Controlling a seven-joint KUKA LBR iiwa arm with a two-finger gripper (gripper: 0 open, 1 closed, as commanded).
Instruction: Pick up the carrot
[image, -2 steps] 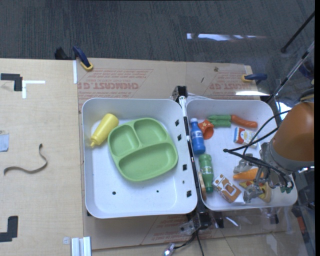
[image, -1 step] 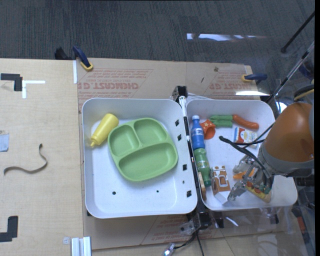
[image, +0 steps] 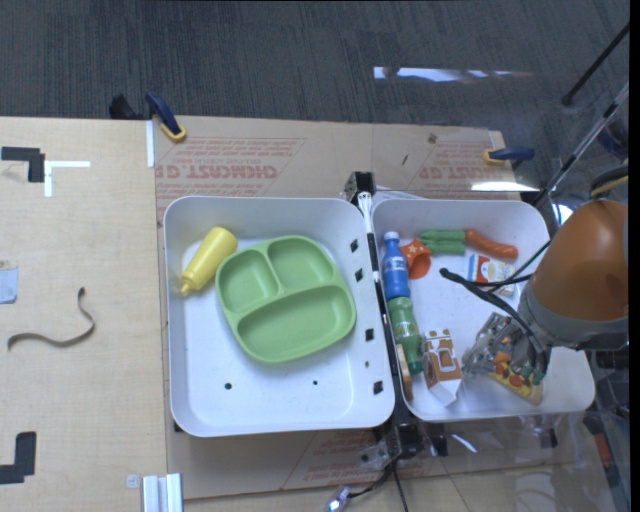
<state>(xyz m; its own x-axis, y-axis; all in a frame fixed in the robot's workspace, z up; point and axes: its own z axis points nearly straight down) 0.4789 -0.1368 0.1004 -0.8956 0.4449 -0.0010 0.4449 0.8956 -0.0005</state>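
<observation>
Lying in right bin's (image: 560, 395) back: carrot (image: 491, 243).

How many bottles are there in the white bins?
3. A yellow plastic bottle lies in the left bin beside the green divided plate. A blue bottle and a green bottle lie along the right bin's left wall. More may be hidden under the arm.
</observation>
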